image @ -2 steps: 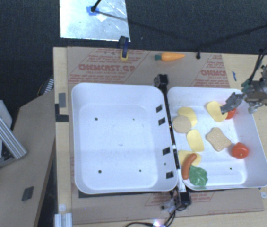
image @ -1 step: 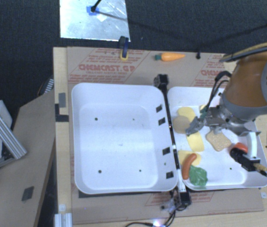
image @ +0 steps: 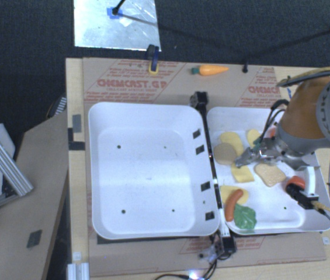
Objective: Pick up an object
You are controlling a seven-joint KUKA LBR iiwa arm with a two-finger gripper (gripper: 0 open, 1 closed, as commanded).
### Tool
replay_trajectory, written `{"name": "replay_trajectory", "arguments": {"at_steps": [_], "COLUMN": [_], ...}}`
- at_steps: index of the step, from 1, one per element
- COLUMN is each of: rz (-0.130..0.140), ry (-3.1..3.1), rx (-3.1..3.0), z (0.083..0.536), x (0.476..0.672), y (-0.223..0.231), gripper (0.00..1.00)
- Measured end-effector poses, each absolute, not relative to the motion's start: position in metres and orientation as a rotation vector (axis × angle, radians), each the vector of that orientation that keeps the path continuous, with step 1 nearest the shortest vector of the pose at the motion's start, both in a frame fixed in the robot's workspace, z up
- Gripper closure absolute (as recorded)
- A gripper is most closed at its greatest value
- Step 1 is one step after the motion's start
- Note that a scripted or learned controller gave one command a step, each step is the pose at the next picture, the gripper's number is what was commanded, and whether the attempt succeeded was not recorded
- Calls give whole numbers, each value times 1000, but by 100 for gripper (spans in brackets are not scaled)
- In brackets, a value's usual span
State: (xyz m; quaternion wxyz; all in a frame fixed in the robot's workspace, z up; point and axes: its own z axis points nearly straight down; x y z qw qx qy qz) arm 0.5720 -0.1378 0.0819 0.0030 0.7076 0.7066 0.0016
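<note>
The right bin (image: 281,217) holds several toy foods. At its left are a tan round piece (image: 224,153), yellow pieces (image: 232,139) (image: 252,135) and a yellow cheese slice (image: 243,174). A bread slice (image: 269,174) lies mid-bin. An orange-red sausage (image: 233,205) and a green leaf (image: 245,217) lie near the front. My gripper (image: 248,157) hangs low over the bin, between the tan piece and the bread slice and just above the cheese slice. Nothing shows held in it.
The left bin (image: 147,174) lies beside the right one, with a black-clipped divider (image: 208,162) between them. A toy carrot (image: 209,70) rests on the cardboard behind the bins. A red-orange item (image: 296,183) sits at the right bin's right side. The arm's body (image: 308,115) covers the bin's back right corner.
</note>
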Motion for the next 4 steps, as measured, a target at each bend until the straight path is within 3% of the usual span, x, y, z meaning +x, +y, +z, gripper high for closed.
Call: {"name": "replay_trajectory", "arguments": {"at_steps": [1, 2, 3, 4], "rz": [9, 6, 29, 0], "ry": [2225, 2224, 2227, 2206], "rx": [2206, 2213, 2195, 2224], "z": [87, 96, 250, 277], "x": [615, 613, 674, 668], "y": [-81, -83, 3, -136], "gripper": [0, 100, 100, 100]}}
